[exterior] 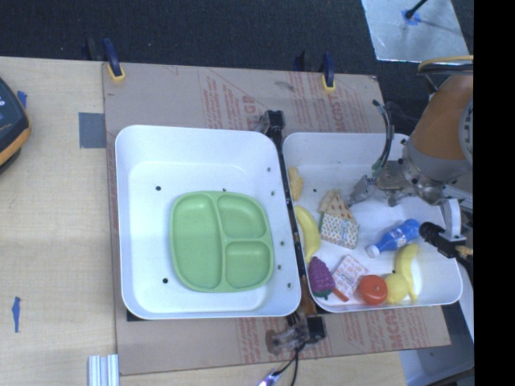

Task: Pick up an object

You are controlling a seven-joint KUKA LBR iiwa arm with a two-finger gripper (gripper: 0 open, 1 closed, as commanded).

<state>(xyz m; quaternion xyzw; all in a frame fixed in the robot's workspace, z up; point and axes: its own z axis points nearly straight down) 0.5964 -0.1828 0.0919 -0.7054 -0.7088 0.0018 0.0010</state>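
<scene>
The right bin (354, 147) holds several toy foods. Among them are a yellow banana (306, 230), a patterned cracker wedge (338, 223), a blue bottle (396, 236), purple grapes (321, 277), a small pink-and-white carton (349, 273), a red tomato (372, 289) and a second yellow banana (409, 270). A small yellow piece (296, 182) lies by the bin's left wall. My gripper (376, 194) hangs over the upper middle of this bin, just above the bottle and right of the cracker. It looks open, with nothing between its fingers.
The left bin (137, 155) holds a green divided plate (220, 240). The grey arm with its orange band (441, 123) comes in over the right bin's far right corner. A black and orange device (11, 119) sits at the bench's left edge.
</scene>
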